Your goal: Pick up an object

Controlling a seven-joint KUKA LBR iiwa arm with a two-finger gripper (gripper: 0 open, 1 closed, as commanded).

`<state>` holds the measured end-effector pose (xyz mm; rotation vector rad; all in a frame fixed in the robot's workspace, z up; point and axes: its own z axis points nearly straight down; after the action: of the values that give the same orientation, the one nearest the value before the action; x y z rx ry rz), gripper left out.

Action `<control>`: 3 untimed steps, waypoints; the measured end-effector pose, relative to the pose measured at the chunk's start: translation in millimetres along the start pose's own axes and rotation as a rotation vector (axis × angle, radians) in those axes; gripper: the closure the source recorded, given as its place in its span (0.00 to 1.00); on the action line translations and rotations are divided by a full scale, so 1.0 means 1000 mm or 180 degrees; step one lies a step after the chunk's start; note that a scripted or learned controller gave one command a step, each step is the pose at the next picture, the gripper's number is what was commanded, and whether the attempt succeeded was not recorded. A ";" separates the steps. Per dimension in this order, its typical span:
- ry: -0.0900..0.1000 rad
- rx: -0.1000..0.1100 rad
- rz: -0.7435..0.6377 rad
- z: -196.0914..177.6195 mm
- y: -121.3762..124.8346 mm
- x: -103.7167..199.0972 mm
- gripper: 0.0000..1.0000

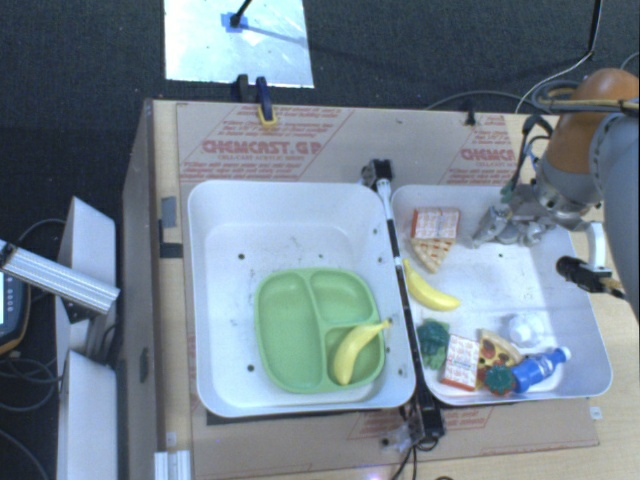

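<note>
Objects for picking lie untaken in both bins. Left bin (225,228): a green divided plate (300,328) carrying a banana (352,350). Right bin (580,338): a second banana (430,290), waffle box (434,225), broccoli (434,340), pizza slice (497,349), blue bottle (535,368). The gripper (507,225) sits low at that bin's far edge, near the waffle box; jaw opening cannot be told, and nothing is seen held. Judgement: pick not yet accomplished; grasp and lift remain.
</note>
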<state>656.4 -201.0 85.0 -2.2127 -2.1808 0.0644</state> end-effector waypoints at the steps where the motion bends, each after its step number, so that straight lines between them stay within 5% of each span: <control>1: 0.0016 -0.0179 -0.0056 -0.002 0.013 -0.004 0.00; 2: 0.0015 -0.0177 -0.0052 0.001 -0.027 0.014 0.00; 3: 0.0012 -0.0181 -0.0050 0.001 -0.019 -0.006 0.00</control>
<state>636.9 -206.8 85.3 -2.2223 -2.2253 -0.0021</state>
